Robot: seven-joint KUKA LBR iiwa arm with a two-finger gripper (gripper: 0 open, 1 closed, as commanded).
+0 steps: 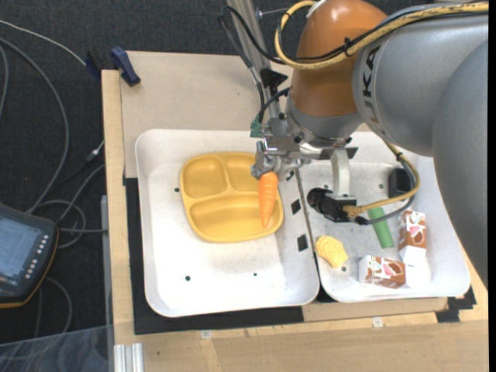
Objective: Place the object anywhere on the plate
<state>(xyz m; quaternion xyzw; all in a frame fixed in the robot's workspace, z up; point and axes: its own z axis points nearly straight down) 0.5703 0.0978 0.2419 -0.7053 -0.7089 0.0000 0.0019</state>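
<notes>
Arm (pixel 403 60) overhead; gripper (pixel 266 169) clamped on carrot (pixel 267 198), hanging vertically, tip over plate (pixel 213 200) right edge.

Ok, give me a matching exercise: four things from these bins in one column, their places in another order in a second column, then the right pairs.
Things:
1. carrot
2. yellow plate
3. corn
4. green cylinder

Places:
A. in the left bin
B. hanging under the gripper, over the plate's right edge
C. in the right bin, beside the milk cartons
D. in the right bin, near the divide between the bins

Pairs: 1-B, 2-A, 3-D, 4-C
</notes>
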